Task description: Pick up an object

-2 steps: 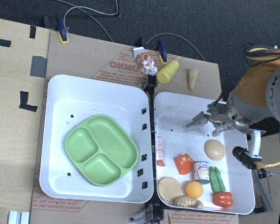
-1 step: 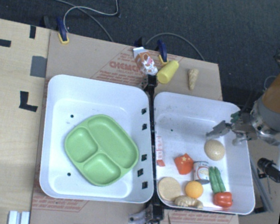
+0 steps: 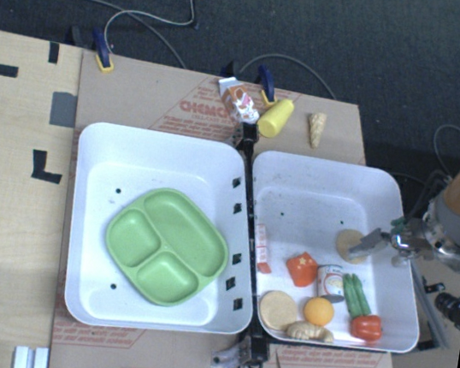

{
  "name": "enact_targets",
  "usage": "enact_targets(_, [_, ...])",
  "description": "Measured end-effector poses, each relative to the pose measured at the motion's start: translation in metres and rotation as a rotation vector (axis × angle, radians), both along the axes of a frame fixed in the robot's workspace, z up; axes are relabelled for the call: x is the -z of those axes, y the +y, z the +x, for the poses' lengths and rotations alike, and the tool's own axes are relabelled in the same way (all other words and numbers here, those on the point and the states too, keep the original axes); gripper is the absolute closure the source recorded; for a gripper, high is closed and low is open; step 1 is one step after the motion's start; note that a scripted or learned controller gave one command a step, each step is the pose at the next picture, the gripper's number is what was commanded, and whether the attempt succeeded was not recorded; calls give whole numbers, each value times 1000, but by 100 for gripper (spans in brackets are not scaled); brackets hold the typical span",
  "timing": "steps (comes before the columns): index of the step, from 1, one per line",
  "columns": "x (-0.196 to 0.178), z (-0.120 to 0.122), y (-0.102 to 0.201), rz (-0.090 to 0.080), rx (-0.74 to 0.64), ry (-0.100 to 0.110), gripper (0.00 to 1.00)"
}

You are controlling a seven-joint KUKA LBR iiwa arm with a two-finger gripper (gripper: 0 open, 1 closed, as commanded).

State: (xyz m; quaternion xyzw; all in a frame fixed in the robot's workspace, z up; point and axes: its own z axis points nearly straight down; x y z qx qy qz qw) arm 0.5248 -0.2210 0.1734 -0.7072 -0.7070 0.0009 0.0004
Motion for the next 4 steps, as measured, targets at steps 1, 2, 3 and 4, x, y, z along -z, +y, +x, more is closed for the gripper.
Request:
enact_targets(1, [86, 47, 1, -2, -1, -7, 0])
enact_targets(2, [76, 48, 0, -4, -1, -9, 100])
enact_targets(3, [86, 76, 55, -1, -3, -8, 100])
enact_targets(4, [-11, 90, 130, 1, -3, -3, 100])
